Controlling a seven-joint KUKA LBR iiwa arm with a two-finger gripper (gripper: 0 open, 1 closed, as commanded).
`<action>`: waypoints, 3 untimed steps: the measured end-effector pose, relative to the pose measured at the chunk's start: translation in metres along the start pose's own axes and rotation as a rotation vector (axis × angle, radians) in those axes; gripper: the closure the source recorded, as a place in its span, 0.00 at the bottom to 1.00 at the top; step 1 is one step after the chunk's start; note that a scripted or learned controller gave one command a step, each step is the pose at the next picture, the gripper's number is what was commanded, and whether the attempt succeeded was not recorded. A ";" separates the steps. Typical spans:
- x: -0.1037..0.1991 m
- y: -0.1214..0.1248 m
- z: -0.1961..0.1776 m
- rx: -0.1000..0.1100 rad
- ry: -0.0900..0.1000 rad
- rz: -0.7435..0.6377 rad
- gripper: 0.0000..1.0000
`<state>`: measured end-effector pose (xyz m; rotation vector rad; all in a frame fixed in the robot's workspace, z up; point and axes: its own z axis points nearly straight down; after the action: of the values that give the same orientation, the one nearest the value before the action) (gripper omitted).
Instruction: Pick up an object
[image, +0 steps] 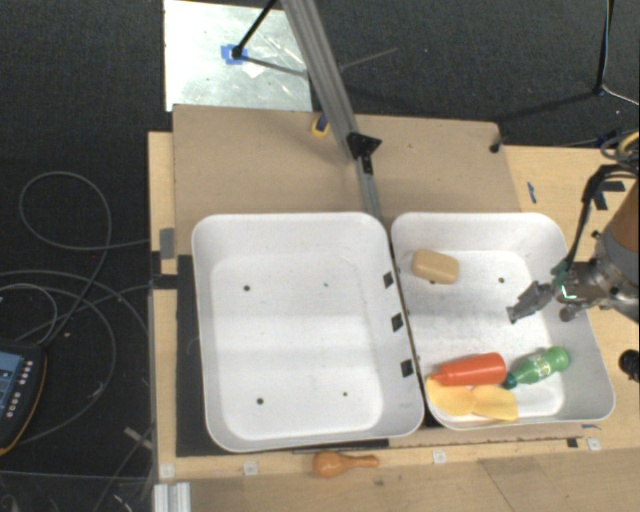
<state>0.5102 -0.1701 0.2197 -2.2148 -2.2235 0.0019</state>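
I read approach step: gripper (527, 303) over right bin (545, 228), nothing between fingers, jaws' spread unclear to me. Bottle (537, 367) at its 6 o'clock, near. Next: descend, straddle bottle.

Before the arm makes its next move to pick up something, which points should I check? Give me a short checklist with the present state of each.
1. Objects present in the right bin: ok. Tan block, red object, green bottle, yellow pieces.
2. Gripper is above the right bin: ok.
3. Gripper is over an object: not ok; it is above bare floor, apart from all of them.
4. Fingers open or shut: cannot tell.
5. An object with free space around it: ok, the tan block lies alone.
6. Red object, green bottle and yellow pieces well separated: not ok, they lie crowded together.
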 end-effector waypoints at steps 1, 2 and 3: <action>0.000 0.001 -0.002 -0.005 -0.001 0.001 0.00; 0.001 -0.001 0.040 0.000 0.000 0.003 0.00; 0.002 -0.005 0.083 0.000 0.000 0.004 0.00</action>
<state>0.5045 -0.1680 0.1368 -2.2184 -2.2191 0.0021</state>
